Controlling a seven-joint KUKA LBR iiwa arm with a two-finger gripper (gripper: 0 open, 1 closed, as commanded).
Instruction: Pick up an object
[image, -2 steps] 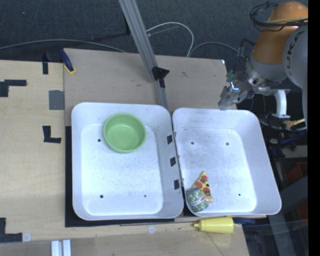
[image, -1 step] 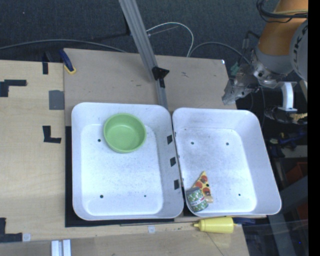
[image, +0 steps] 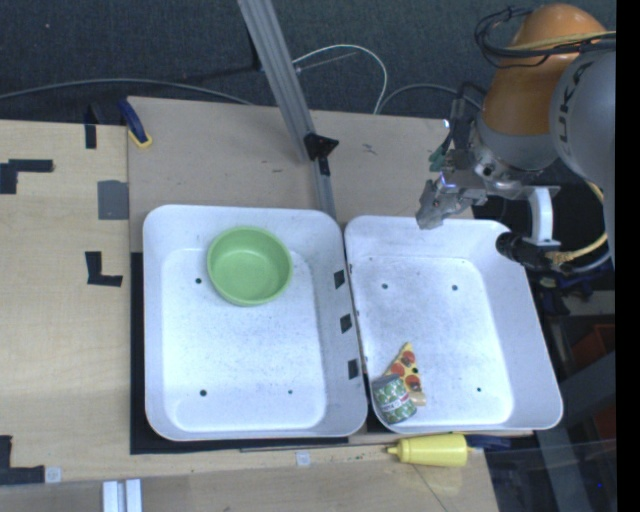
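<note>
A green bowl (image: 249, 265) sits upright in the left bin (image: 170, 330), toward its back. In the right bin (image: 520, 340), a small colourful packet (image: 398, 385) with green, red and yellow print lies at the front left corner. My gripper (image: 437, 210) hangs over the back rim of the right bin, far from the packet and the bowl. Nothing shows between its fingers, and whether they are open or shut is unclear from this angle.
A yellow bottle (image: 433, 450) lies on the bench just in front of the right bin. A slanted metal pole (image: 290, 95) rises behind the bins, with cables near it. The arm's orange band (image: 535, 45) is at the upper right.
</note>
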